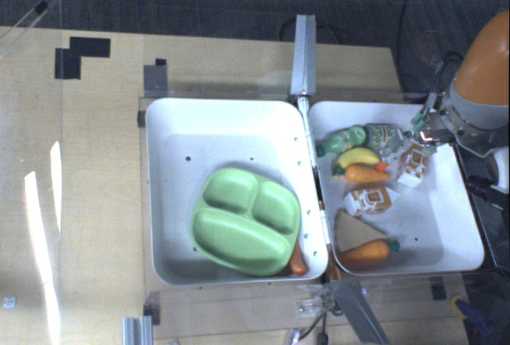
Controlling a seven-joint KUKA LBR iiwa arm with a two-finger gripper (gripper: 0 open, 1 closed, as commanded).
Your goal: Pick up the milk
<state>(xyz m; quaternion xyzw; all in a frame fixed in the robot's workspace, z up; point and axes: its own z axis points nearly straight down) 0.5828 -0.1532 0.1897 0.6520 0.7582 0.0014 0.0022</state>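
Two cartons (413,162) (370,200), two carrots (366,174) (368,252)

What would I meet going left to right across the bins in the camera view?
Green tray → divider → green pouch → banana → milk carton → arm

A green sectioned plate (247,220) lies in the left bin (171,176), toward its front edge. In the right bin (454,232), a banana (357,157) touches a carrot (365,173) near the back-left corner; another carrot (368,252) lies at the front edge.
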